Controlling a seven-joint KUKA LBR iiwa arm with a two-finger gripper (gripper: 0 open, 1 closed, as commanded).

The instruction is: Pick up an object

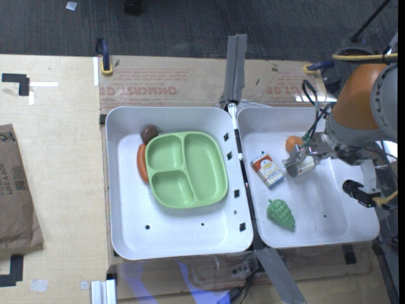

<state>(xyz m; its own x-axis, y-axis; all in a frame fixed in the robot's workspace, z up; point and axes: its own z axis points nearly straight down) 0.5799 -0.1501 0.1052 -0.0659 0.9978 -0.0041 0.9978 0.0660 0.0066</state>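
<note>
Gripper [299,166], grip state unreadable, hovered just right of small carton [267,170]; probably light, stiff, best pinched across narrow sides.

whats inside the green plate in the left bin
Nothing shows in the green plate's three compartments. A brown object and an orange one sit beside it, partly hidden by its rim.

Two white bins sit side by side. The left bin [126,227] holds a green divided plate [187,168], with a brown ball [149,133] and an orange item [141,162] at its left edge. In the right bin [329,230], the gripper [299,164] hangs near a small carton [267,170], an orange fruit [293,144] and a green lumpy toy [281,214].
</note>
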